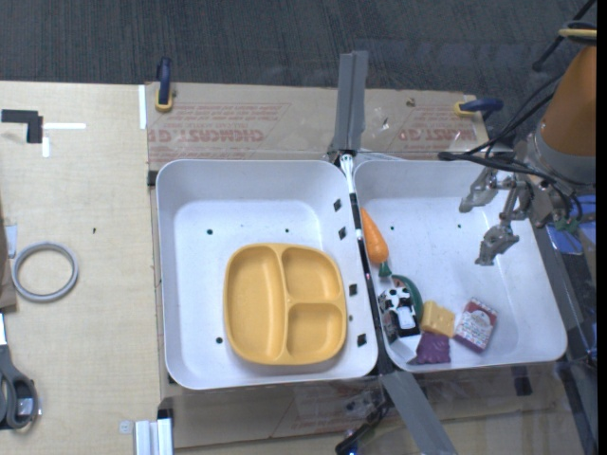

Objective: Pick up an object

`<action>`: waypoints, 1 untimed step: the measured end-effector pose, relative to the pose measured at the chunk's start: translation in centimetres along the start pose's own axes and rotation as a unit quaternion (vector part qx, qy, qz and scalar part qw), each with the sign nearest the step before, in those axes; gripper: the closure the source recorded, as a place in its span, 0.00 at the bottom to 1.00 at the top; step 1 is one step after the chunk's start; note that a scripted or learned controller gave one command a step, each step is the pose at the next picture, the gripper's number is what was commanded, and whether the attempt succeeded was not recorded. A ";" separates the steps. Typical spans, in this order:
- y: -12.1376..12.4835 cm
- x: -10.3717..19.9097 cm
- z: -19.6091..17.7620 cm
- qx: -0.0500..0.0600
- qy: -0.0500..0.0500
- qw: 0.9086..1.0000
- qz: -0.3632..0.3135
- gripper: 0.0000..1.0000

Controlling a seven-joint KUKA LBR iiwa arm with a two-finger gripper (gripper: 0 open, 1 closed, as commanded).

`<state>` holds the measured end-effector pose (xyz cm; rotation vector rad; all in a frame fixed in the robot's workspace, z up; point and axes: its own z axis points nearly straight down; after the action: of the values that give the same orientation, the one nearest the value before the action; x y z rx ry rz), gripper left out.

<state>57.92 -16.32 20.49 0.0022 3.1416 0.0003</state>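
Left white bin [180, 282]: one yellow three-compartment plastic plate [285, 303]. Right white bin [541, 344]: five small items (orange carrot [376, 240] among them). Gripper [494, 224] above, fingers apart, holding nothing.

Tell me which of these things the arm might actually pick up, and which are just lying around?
For the job:
- end effector, above the right bin
- carrot
- cow toy
- yellow block
- purple piece
- red packet
- yellow divided plate in the left bin

Lying about:
- tape roll
- scissors
- clamps
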 end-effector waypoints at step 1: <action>-1.5 9.1 11.1 0.000 -0.001 0.999 -0.045 0.00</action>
<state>48.87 -17.83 9.42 -0.1405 3.1362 0.0002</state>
